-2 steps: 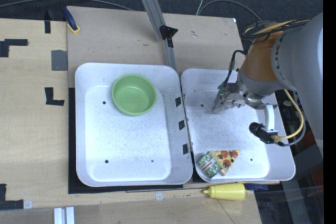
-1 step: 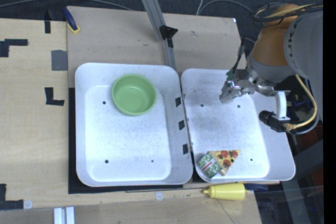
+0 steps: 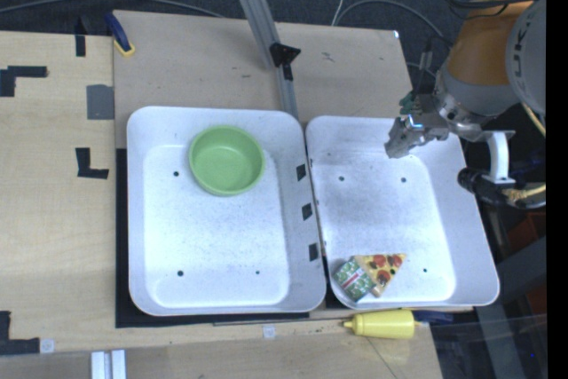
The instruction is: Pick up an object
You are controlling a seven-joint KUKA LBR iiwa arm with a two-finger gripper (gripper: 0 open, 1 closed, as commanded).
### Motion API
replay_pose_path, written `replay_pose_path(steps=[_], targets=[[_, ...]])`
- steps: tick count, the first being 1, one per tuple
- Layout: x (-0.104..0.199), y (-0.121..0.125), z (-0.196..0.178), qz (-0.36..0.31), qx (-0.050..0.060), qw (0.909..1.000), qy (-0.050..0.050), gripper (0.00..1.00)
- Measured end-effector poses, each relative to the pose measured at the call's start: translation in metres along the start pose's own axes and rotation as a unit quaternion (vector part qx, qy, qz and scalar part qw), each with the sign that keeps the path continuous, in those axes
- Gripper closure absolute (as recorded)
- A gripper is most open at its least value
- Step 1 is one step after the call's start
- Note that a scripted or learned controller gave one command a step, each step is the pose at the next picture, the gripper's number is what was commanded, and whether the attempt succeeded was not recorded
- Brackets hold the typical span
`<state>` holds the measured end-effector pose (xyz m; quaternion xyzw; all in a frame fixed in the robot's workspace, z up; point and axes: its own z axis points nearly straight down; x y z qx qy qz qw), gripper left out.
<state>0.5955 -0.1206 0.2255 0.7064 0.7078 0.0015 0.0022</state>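
A green bowl (image 3: 226,159) sits upright in the upper part of the left bin (image 3: 160,217). A small colourful packet (image 3: 366,272) with red, yellow and green print lies at the near left corner of the right bin (image 3: 461,226). My gripper (image 3: 401,140) hangs over the far right part of the right bin, well away from the packet and the bowl. Nothing shows between its fingertips.
A yellow bottle (image 3: 383,325) lies on its side on the bench just in front of the right bin. A grey metal pole (image 3: 257,4) slants down to the gap between the bins. Cables run behind the bench.
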Motion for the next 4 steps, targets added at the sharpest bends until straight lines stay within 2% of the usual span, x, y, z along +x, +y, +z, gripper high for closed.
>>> replay_pose_path(steps=[1,2,4], targets=[[0.000,0.001,-0.017,0.000,0.002,1.0000,0.001,1.00],[0.062,-0.016,-0.015,-0.002,0.003,1.0000,0.001,1.00],[0.165,-0.052,0.009,-0.002,0.005,1.0000,0.001,1.00]])
